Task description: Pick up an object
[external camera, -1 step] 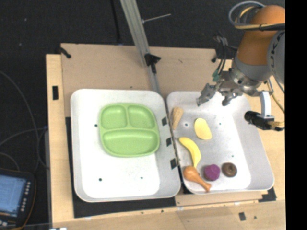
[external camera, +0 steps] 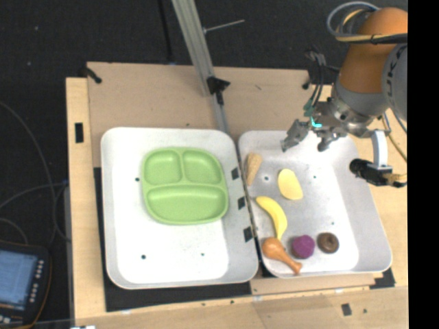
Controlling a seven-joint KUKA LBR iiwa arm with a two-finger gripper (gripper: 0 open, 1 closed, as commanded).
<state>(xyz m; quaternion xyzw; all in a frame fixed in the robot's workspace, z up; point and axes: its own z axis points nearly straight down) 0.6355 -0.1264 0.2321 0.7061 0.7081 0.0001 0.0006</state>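
The right bin [external camera: 357, 204] holds several toy foods. A tan cone [external camera: 252, 166] lies by its left wall, with a pale yellow piece [external camera: 289, 184] beside it and a banana [external camera: 272, 215] below. Along the front sit an orange drumstick [external camera: 280, 252], a purple ball [external camera: 302, 246] and a brown donut [external camera: 328, 242]. My gripper [external camera: 310, 138] hangs open over the bin's far edge, above and to the right of the yellow piece, with nothing between its fingers.
The left bin [external camera: 123, 252] carries a green divided plate [external camera: 184, 186]. A metal post [external camera: 195, 40] slants up from between the bins. A black fitting [external camera: 370, 171] sticks in over the right bin's right wall.
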